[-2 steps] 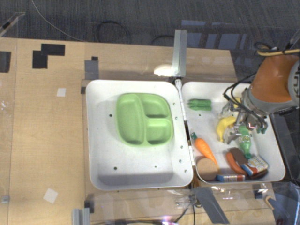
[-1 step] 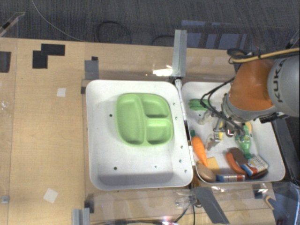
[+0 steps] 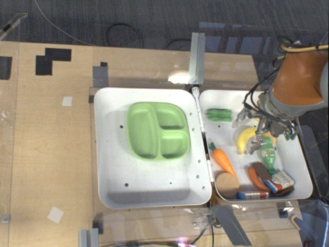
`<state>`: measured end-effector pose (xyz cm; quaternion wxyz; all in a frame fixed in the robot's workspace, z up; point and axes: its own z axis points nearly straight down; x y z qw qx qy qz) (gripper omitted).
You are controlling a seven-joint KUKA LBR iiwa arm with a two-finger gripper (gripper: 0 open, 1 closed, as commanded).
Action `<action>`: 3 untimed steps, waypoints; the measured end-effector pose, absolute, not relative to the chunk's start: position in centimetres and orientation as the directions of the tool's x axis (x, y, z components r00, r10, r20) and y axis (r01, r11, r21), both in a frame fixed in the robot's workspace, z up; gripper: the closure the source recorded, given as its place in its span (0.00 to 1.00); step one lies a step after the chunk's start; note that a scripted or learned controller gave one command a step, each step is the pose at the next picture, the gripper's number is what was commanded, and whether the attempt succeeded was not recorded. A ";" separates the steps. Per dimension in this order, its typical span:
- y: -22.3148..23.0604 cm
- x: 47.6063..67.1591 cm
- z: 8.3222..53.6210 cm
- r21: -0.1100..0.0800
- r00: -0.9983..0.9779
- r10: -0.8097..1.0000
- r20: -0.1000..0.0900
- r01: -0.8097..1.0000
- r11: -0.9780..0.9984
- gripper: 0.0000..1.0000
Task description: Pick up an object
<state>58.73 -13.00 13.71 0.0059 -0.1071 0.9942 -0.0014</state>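
Jaws' state cannot be told; gripper (image 3: 263, 133) hovers over the banana (image 3: 244, 139), right of frame. Carrot (image 3: 223, 160) and green bottle (image 3: 268, 156) crowd close; arm (image 3: 300, 81) enters from upper right.

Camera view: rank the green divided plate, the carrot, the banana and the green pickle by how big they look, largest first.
1. green divided plate, by far the largest
2. carrot
3. banana, partly hidden by the gripper, so its place against the carrot is unsure
4. green pickle

The pale wooden surface (image 3: 51, 153) carries two shallow white bins side by side. The left bin (image 3: 110, 189) touches the right bin (image 3: 303, 181) along one shared edge, and a metal post (image 3: 197, 60) stands just behind that seam. Black patches (image 3: 51, 59) lie on the surface well to the left bin's far left.
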 end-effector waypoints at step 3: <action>-19.6 58.1 13.3 -0.008 -0.985 -0.173 -0.013 -0.173 0.985 0.00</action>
